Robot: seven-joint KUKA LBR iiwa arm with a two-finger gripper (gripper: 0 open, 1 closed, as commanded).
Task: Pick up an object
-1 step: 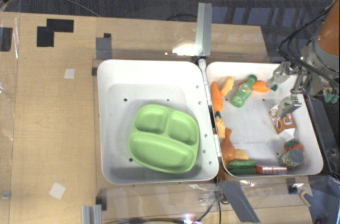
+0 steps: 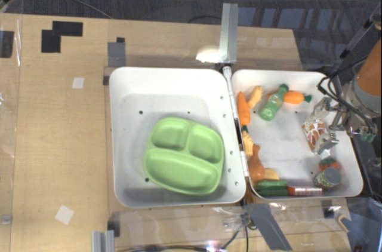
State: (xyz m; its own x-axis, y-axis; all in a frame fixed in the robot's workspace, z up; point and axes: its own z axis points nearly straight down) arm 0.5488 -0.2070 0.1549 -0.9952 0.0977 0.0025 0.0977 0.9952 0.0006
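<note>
My gripper (image 2: 325, 124) hangs low over the right side of the right bin (image 2: 280, 149), at the end of the grey arm coming in from the right. Its fingers (image 2: 323, 105) stand apart, open, on either side of a white packet with red print (image 2: 311, 130) that lies on the bin floor. The packet is not lifted. Several other small items lie in this bin: an orange carrot (image 2: 243, 108), a green bottle (image 2: 271, 106), an orange piece (image 2: 292, 98) and a round dark-lidded jar (image 2: 329, 174).
Along the right bin's front wall lie a green cucumber (image 2: 271, 188) and a red tube (image 2: 307, 190). An orange fruit (image 2: 256, 168) sits near the divider. The left bin (image 2: 128, 101) bears a green divided plate (image 2: 185, 155).
</note>
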